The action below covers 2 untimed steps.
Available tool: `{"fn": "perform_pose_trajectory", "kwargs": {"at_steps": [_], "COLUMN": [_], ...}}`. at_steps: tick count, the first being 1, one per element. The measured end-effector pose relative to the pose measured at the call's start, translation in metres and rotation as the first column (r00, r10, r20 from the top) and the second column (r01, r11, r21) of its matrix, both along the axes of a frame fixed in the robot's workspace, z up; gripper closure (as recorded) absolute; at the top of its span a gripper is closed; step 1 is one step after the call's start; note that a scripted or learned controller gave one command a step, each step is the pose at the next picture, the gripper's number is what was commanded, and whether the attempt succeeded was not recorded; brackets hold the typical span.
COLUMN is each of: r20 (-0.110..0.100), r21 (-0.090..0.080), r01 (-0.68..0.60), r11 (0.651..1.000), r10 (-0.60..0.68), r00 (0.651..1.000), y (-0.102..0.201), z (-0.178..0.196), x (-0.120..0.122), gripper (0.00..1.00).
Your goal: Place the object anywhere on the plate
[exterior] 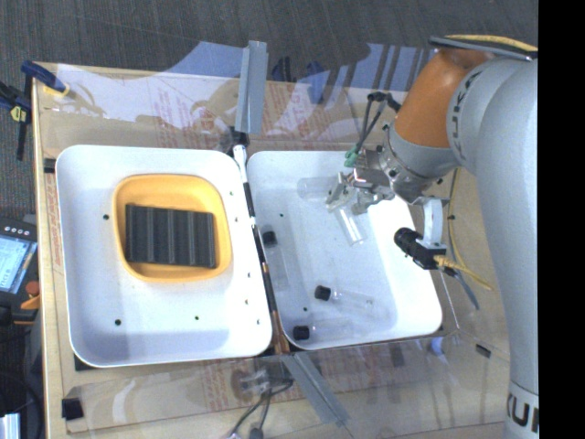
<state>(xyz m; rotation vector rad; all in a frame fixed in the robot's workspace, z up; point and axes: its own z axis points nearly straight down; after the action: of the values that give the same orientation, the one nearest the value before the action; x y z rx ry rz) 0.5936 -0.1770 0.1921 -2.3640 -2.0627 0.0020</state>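
A yellow plate (pixel 137 195) lies in the left bin (pixel 91 300) with a dark ridged block (pixel 172 236) resting on it. My gripper (pixel 350 196) hangs over the upper middle of the right bin (pixel 411 309). Just below it a clear tube (pixel 353 229) points toward the bin floor; whether it is held or lying loose I cannot tell. More clear tubes with black caps lie in the right bin: one by the left wall (pixel 271 241), one at the lower middle (pixel 325 294), one at the lower left corner (pixel 300 334).
The divider between the two bins (pixel 253 236) runs from top to bottom between the gripper and the plate. The arm's grey body fills the right side, beyond the right bin. A dark screen device (pixel 14 259) sits off the bench at the left.
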Motion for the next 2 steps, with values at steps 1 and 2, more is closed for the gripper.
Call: {"fn": "perform_pose_trajectory", "kwargs": {"at_steps": [1,2], "r20": [-0.001,0.0], "r21": [0.0,-0.001], "r01": [-0.206,-0.384], "r11": [0.979,0.924], "r10": [0.206,0.384], "r00": [0.979,0.924], "y": [0.025,0.048], "z": [0.011,0.017], "x": [-0.031,-0.024], "gripper": [1.0,1.0]}}
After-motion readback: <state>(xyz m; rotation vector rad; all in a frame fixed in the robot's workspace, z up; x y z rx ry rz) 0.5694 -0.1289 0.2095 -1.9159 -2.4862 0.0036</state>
